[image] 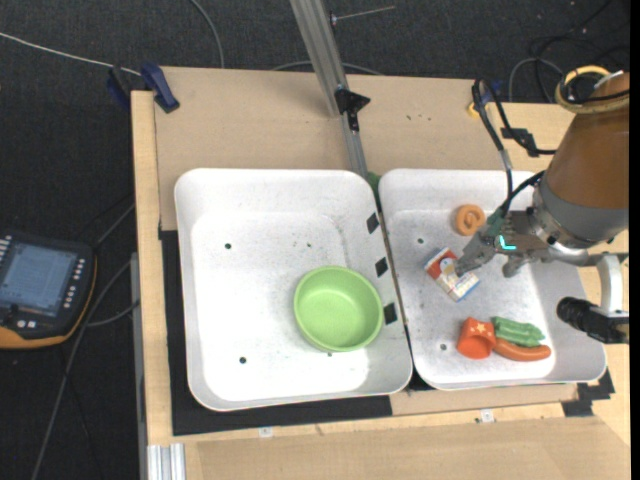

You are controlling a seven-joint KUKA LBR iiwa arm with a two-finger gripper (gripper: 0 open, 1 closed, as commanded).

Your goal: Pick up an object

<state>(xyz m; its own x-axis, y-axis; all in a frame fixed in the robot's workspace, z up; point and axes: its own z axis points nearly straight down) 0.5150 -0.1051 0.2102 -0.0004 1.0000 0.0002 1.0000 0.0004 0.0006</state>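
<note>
White bins were seen side by side on the tabletop (270, 108). A green bowl (338, 308) was set in the left bin (230, 268). In the right bin (430, 353), the tool (476, 256) was held low beside a small red-and-white packet (450, 272), its dark fingers reaching the packet's right edge; whether they were open or closed could not be told. An orange round object (469, 218) lay just behind the tool, and a red, orange and green toy (503, 337) lay near the front rim.
</note>
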